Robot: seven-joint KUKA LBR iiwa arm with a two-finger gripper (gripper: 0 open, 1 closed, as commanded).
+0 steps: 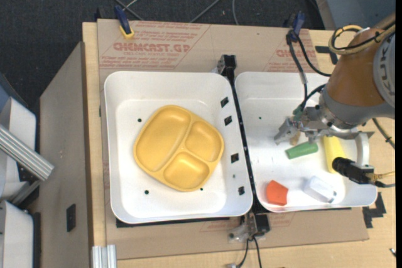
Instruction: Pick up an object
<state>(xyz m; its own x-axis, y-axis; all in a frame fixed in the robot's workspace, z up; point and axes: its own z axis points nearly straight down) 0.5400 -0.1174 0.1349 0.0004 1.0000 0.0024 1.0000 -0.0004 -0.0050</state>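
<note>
- The arm (361,72) reached in from the right and hung low over the right bin (264,88), which suits a program trying for one of the small things lying there.
- The tool (294,128) sat just above the green block (301,150), near its upper left end; whether its fingers were apart or together could not be told from this slanted view, and nothing showed between them.
- The green block lay flat and tilted on the bin floor, apparently the likeliest target by nearness alone.
- Just to its right lay a yellow piece (331,152), close enough that it might crowd a grasp from that side; the arm's wrist hid part of it.
- Nearer the front rim were an orange object (276,192) and a white object (319,189), both well apart from the tool.
- The left bin (119,135) held a yellow divided plate (179,147), across the middle wall.
- Cables trailed over the cardboard-covered bench (163,41) behind the bins, clear of the work.
</note>
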